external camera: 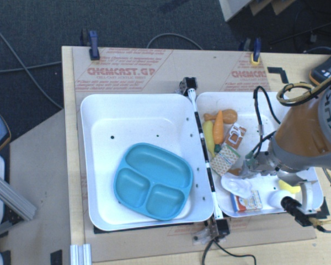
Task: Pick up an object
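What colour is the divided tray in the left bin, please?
Light blue tray, seen in the camera view.

Blue tray (153, 179): smooth glossy plastic. White bins (99, 148): smooth plastic. Bench (121, 73): matt printed cardboard.

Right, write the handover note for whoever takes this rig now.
Gripper: low in the right bin, among the clutter; whether it holds anything cannot be seen.
Things: carrot, yellow item, small patterned packets and a white wrapper lie in the right bin; blue divided tray sits in the left bin.
Done: the arm has reached in.
Left: confirm a grasp, lift.
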`<state>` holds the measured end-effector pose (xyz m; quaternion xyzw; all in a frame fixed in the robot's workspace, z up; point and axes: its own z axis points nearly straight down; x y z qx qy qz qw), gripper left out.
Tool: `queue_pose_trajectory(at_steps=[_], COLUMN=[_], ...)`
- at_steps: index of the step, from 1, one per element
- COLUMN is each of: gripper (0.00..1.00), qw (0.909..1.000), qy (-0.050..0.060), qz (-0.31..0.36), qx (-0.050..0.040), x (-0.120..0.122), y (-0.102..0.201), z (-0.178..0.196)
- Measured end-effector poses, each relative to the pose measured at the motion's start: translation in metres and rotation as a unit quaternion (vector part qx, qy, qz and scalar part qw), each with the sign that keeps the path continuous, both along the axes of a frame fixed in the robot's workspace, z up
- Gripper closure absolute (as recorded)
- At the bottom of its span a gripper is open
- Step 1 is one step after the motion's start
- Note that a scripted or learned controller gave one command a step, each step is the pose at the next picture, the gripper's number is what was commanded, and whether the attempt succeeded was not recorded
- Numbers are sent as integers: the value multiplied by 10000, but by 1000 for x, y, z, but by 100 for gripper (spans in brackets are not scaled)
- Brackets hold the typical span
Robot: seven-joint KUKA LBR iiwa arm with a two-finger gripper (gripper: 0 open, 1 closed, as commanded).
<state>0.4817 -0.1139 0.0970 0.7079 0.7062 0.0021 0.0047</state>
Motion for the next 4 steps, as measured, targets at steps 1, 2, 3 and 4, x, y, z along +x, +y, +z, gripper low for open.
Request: queue_pose_trajectory(at_steps=[1, 2, 3, 4], gripper=[0, 0, 0, 0], qw=[10000, 10000, 9997, 9991], qy=[7, 5, 247, 416], qz=[0, 31, 15, -42], qx=[3, -1, 24, 10], x=[0, 98, 144, 157], y=[0, -14, -8, -2], z=[-1, -13, -16, -16])
